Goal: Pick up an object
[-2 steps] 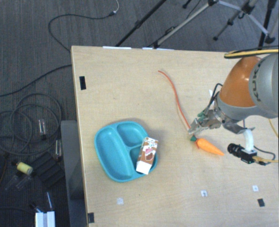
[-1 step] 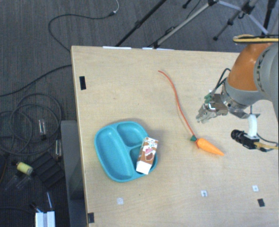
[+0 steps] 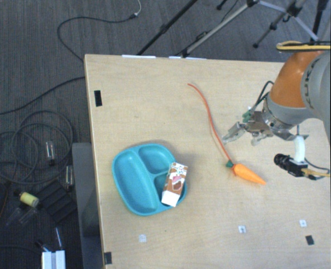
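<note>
At the right of the frame the claw (image 3: 242, 133) hangs with its fingers spread and nothing between them, just above and left of the toy carrot (image 3: 248, 173) lying on the desk (image 3: 154, 94). The carrot's long orange string (image 3: 207, 119) runs up toward frame centre. If the claw descends where it is, it may close on the thin string, which could slip out, or nudge the tapered carrot aside.
</note>
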`<state>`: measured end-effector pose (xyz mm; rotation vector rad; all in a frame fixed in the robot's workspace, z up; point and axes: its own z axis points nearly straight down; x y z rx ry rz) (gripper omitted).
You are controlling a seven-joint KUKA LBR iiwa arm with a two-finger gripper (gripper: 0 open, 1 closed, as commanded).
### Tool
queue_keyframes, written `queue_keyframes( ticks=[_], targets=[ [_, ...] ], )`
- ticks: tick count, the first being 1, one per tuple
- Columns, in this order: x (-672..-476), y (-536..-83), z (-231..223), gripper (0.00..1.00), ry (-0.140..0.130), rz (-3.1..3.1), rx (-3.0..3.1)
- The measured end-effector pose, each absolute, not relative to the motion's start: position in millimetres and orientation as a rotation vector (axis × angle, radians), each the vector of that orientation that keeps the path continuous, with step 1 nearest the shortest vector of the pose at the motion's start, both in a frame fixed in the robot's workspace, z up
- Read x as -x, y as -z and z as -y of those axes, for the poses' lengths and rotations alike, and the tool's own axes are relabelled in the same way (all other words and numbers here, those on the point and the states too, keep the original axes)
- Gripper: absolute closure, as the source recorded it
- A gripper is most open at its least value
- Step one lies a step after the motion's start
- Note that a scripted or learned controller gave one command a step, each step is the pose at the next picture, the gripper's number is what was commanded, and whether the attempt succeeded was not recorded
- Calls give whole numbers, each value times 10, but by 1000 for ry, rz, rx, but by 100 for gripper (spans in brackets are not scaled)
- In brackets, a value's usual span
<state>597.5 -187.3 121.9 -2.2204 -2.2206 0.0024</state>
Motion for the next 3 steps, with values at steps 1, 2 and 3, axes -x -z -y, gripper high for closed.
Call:
queue_keyframes(
  ticks=[1,2,3],
  targets=[
    [-5975,-1301,1861,100,-1,2220,2218],
    [-5975,-1300,1861,0,-2,2220,2218],
    [-6466,-1341,1931,0,-8,1659,2669]
  ],
)
